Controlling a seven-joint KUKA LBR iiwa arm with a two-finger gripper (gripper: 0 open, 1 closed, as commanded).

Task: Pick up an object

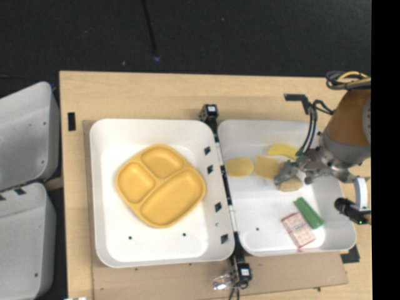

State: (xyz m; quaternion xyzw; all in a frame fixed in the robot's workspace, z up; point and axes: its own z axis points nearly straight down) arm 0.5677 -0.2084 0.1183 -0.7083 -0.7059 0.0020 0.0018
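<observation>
The right bin [262, 242] holds several small items. A round tan disc [239, 166] lies near its left wall, with a tan slab [265, 166] beside it and a yellow curved piece [281, 149] just behind. My gripper [294, 174] is low over the bin's middle right, right above a small tan lump [289, 184] that it partly hides. I cannot see whether it touches the lump. A green block [309, 212] and a pink patterned card [298, 229] lie nearer the front.
The left bin [106, 230] carries a yellow divided plate [160, 184]. A ridge with black clips [220, 180] separates the two bins. The grey and orange arm [347, 130] leans in from the right, over the right bin's far corner.
</observation>
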